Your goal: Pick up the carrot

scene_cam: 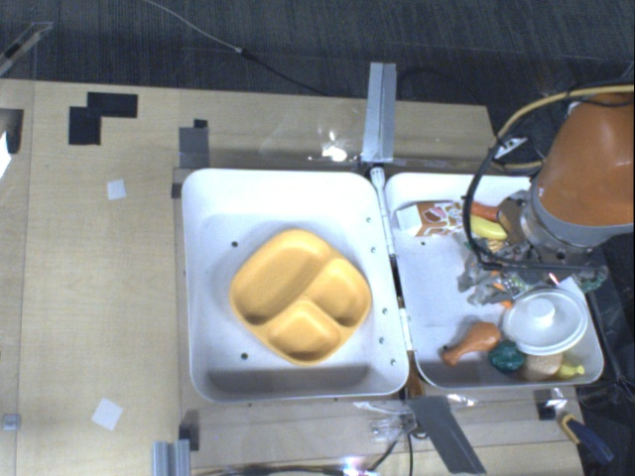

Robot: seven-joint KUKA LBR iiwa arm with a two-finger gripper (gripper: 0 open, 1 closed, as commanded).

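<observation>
You are looking down on a pale wooden table (89, 296) backed by dark carpet. The left bin (203, 266) is holding a yellow divided plate (301, 295). In the right bin (427, 296), the carrot (483, 210) is lying at the far side, beside the arm (590, 172). The claw (493, 278) is hanging among clutter; its state, I cannot tell.

A broad glossy orange band (593, 162) caps the arm above a grey ring-shaped wrist section (568, 224). Black and yellow cables (516, 127) loop beside it; below sits cluttered metal hardware (496, 266).
</observation>
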